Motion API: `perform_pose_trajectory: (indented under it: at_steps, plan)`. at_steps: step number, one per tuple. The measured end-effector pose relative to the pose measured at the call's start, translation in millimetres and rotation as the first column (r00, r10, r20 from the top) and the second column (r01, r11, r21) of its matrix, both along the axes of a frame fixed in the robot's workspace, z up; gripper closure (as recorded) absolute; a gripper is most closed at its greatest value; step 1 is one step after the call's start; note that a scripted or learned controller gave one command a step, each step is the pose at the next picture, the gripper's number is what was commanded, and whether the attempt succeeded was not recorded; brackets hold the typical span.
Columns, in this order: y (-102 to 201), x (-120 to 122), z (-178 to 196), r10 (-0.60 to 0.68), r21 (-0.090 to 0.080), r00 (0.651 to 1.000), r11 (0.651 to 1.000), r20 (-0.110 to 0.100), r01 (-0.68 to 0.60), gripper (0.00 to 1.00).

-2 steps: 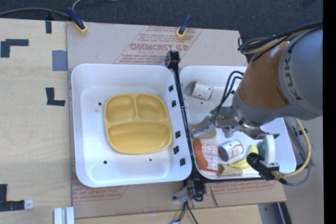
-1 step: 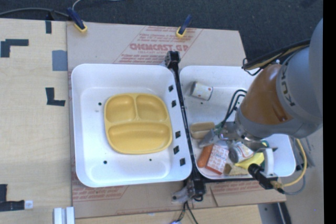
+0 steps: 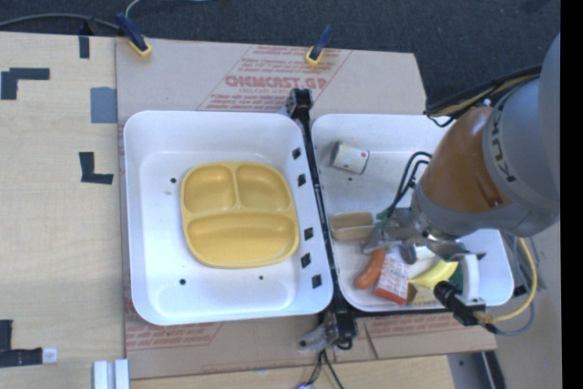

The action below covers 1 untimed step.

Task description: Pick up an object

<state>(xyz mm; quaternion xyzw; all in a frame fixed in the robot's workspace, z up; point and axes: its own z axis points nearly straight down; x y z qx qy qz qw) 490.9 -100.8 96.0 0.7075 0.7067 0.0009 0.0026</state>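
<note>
Looming closest is the grey arm with its orange band (image 3: 465, 164), reaching over the right white bin (image 3: 383, 127). Its claw (image 3: 393, 237) is hanging low among a tan block (image 3: 351, 224), an orange carrot-shaped piece (image 3: 369, 270), a red-and-white packet (image 3: 393, 280) and a yellow piece (image 3: 435, 272); whether it is apart or together, I cannot tell. A yellow divided plate (image 3: 240, 214) is lying in the left white bin (image 3: 146, 223).

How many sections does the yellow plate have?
3. The yellow plate in the left bin has two small sections at the back, left and right, and one long section in front.
</note>
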Motion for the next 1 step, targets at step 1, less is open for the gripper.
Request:
perform_pose_trajectory:
  at_steps: [1]
  plan:
    - [51.2, -7.0, 115.0, 0.002, 0.003, 1.000, 1.000, -0.006, -0.002, 1.00]
